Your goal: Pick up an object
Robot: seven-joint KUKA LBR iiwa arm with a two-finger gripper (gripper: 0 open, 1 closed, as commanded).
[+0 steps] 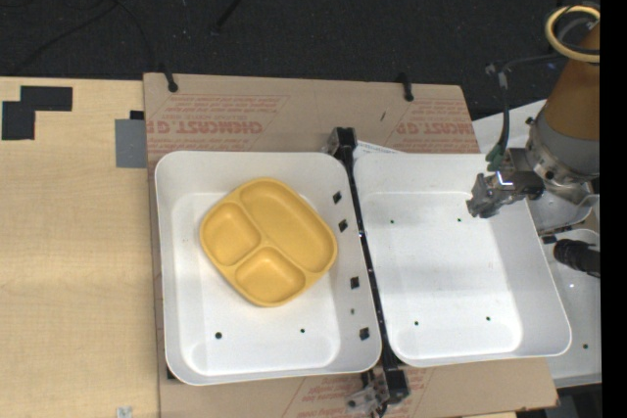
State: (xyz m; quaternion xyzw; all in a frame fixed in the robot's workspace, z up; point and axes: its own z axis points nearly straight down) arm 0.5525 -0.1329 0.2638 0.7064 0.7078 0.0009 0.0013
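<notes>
Two shallow white bins sit side by side on the tabletop [78, 259]; the gripper [484, 198] hovers over the right bin's [460, 328] far corner, whether spread or pressed together cannot be told. Judging by this, the approach step is in hand: the yellow divided plate [268, 240] lies well to the gripper's side in the left bin [255, 357], its long axis diagonal, the two-compartment end nearer the camera, so the next move calls for crossing the divider.

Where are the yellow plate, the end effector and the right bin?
Plate [267, 241]: camera view, centre where its dividers meet.
End effector [482, 201]: camera view, its tip.
Right bin [441, 259]: camera view, bare floor.
</notes>
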